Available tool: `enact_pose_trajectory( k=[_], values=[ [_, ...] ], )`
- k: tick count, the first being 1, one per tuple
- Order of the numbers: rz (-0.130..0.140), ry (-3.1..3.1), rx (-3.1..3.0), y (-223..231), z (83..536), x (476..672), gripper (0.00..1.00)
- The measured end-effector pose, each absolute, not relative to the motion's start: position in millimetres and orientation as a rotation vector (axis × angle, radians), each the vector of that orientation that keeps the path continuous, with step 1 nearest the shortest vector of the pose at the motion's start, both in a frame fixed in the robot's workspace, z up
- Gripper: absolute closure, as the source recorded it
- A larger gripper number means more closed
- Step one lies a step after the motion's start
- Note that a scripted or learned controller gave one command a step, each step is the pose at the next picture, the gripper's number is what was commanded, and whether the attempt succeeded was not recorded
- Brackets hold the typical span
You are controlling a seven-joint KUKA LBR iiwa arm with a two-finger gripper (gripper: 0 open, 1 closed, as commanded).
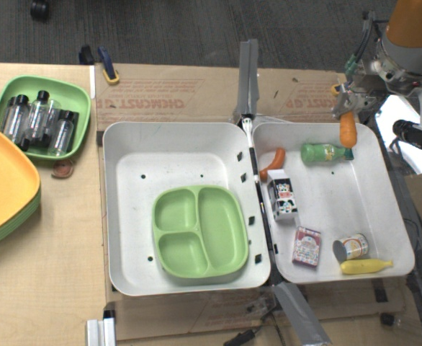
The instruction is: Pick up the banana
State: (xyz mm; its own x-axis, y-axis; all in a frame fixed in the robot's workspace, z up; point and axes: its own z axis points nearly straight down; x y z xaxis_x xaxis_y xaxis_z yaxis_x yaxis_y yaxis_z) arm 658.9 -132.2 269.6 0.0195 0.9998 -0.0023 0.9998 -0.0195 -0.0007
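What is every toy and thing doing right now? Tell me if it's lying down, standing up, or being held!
banana: lying flat at the right bin's near edge, not held
tin can: tipped on its side, beside the banana
green bottle: lying on its side
carrot: hanging upright under the gripper
card box: lying flat
green tray: right side up in the left bin
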Motion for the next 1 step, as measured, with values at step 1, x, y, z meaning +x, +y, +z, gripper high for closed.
enact_pose_trajectory(
  k=[1],
  values=[
    [-0.006, 1.799, 2.578, -154.4, 229.4, 630.6, 1.0]
  ],
)
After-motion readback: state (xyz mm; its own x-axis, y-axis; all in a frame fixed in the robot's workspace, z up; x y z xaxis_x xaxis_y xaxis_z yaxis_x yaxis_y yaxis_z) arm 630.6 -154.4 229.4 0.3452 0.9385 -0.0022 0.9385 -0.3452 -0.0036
